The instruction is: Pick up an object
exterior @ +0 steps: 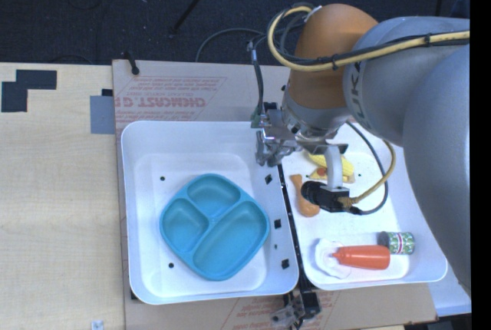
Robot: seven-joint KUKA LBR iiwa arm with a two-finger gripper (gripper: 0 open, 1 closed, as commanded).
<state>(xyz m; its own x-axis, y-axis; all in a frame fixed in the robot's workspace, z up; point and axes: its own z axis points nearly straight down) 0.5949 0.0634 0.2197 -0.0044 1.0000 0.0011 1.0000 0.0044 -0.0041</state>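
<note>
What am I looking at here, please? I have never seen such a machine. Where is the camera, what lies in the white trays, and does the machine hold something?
This is one picture from a fixed camera above the bench, looking down at a slant. The big grey and orange shape is a robot arm, reaching in from the right. At its end is a metal hand, seen over the edge where the two white bins meet. The left bin holds a blue plate with three sections. The right bin holds an orange bottle, a small can, a yellow thing partly hidden by the arm, and a small orange-brown piece. The picture does not show the hand holding anything.
</note>
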